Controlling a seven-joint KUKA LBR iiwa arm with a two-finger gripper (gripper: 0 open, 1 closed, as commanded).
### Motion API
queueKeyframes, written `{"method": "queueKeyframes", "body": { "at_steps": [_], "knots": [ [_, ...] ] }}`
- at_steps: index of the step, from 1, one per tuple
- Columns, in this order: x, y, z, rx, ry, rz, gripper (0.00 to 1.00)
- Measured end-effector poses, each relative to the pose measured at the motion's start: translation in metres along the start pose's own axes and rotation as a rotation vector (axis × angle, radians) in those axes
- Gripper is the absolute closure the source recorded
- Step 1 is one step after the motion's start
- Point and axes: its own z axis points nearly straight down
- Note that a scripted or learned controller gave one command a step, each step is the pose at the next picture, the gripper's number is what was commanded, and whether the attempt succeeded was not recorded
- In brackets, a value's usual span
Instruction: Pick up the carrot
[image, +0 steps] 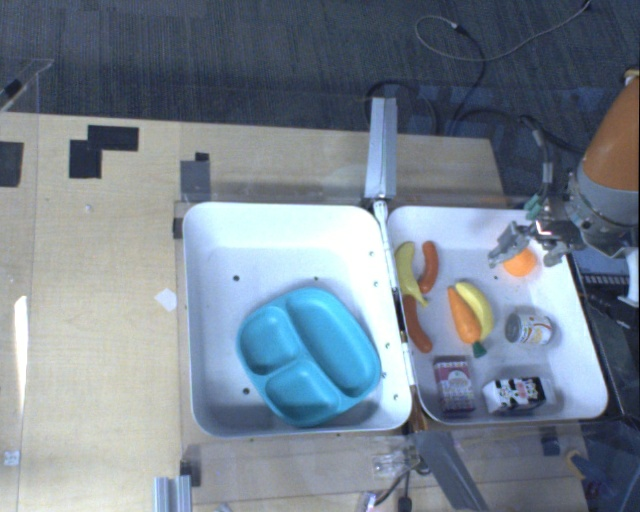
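Near the right bin's middle, carrot (463, 319) touches banana (476, 305).

One fixed camera above — slanting down on both bins (200, 300).

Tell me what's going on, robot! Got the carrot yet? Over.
Gripper up over right bin's far corner, above an orange fruit. Carrot not picked, lying mid-bin. Yellow banana pressed against it, may crowd the grab.

Gripper (522, 243) low — arm (612, 160) angled left.
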Motion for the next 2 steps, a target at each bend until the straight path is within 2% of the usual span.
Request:
{"method": "queueKeyframes", "body": {
  "at_steps": [1,2],
  "knots": [
    [0.006,0.000,0.141,-0.008,-0.001,0.050,0.00],
    [0.007,0.002,0.129,-0.014,0.001,0.049,1.00]
  ]
}}
